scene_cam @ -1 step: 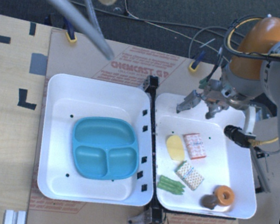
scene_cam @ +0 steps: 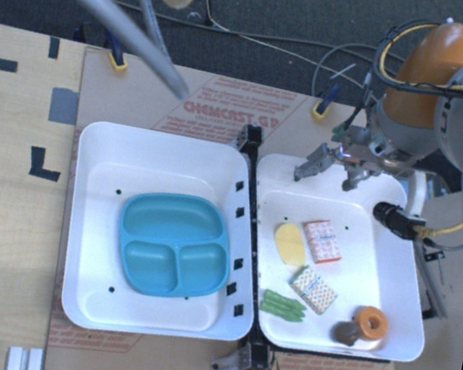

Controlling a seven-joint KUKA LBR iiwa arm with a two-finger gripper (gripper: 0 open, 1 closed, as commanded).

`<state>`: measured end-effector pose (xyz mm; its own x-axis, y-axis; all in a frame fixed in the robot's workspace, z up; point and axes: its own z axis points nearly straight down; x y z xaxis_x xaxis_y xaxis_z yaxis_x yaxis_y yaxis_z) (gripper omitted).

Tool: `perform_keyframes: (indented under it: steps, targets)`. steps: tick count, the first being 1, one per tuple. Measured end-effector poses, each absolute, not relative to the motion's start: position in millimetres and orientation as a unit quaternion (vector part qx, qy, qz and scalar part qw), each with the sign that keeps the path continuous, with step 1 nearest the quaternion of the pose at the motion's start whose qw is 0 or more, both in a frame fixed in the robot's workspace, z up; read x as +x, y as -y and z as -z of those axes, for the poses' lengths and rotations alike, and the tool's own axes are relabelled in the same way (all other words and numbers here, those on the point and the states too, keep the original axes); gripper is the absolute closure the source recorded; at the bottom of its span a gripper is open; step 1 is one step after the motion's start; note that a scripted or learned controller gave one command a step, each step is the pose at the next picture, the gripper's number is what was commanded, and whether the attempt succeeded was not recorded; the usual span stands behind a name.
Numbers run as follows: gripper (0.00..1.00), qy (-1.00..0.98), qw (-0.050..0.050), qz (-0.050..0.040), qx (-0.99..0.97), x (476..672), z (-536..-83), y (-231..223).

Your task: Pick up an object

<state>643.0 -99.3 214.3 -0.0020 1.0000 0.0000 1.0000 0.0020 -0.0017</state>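
Gripper [scene_cam: 333, 173] spread, pinching nothing, over right bin [scene_cam: 413, 287] far rim. Small brown thing [scene_cam: 346, 333] beside orange ring [scene_cam: 371, 323] unclear. Blue tray [scene_cam: 174, 245] in left bin [scene_cam: 87, 225].

A robotics lab: taped cardboard bench [scene_cam: 227, 108], loose cables [scene_cam: 265, 46], white bins [scene_cam: 87, 199].

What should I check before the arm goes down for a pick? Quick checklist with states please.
1. Gripper open: ok, fingers spread, nothing between them.
2. Gripper above right bin: ok, over its far edge.
3. Targets reachable: ok, yellow piece, red-white packet, green item lie apart.
4. Orange ring free: not ok, touches a grey item.
5. Left bin's blue tray clear of path: ok.
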Motion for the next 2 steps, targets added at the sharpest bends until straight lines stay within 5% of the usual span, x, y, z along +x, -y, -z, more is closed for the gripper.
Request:
perform_keyframes:
  steps: [2]
  targets:
    - [0.0, 0.708, 0.001, -0.0021, -0.706, 654.2, -109.2, 101.6]
